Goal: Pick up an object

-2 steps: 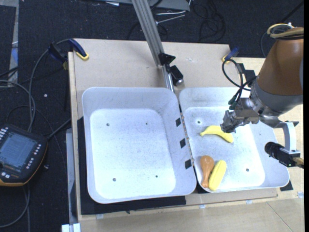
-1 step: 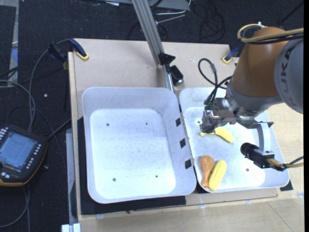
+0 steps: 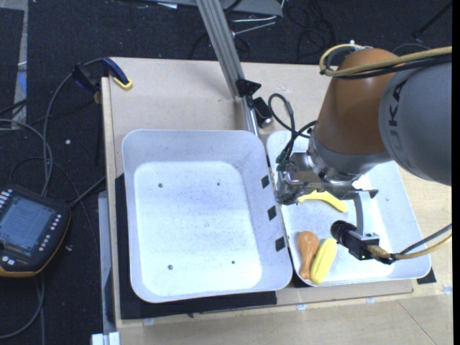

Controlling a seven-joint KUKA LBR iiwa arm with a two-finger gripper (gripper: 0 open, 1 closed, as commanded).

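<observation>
Gripper [image 3: 290, 182] hangs low over the left side of the right bin [image 3: 399, 208], close to the wall it shares with the left bin [image 3: 131, 153]. The wrist hides it from above, so I cannot tell how far open it is, and nothing can be seen held in it.

A yellow banana [image 3: 328, 202] lies just to its right on the bin floor and looks the likeliest target. Nearer the front edge, an orange pear-shaped toy [image 3: 307, 247] and a yellow corn-like piece [image 3: 323, 259] lie touching side by side, well clear of the gripper.

My reading is that this is the approach or descent stage, with no grasp yet shown. The next move calls for centring over the banana, which curves and lies flat, then closing across its narrow width.

The arm [image 3: 402, 113] reaches in from the right, its orange band [image 3: 352, 110] bulking over the wrist, which points steeply down.
</observation>
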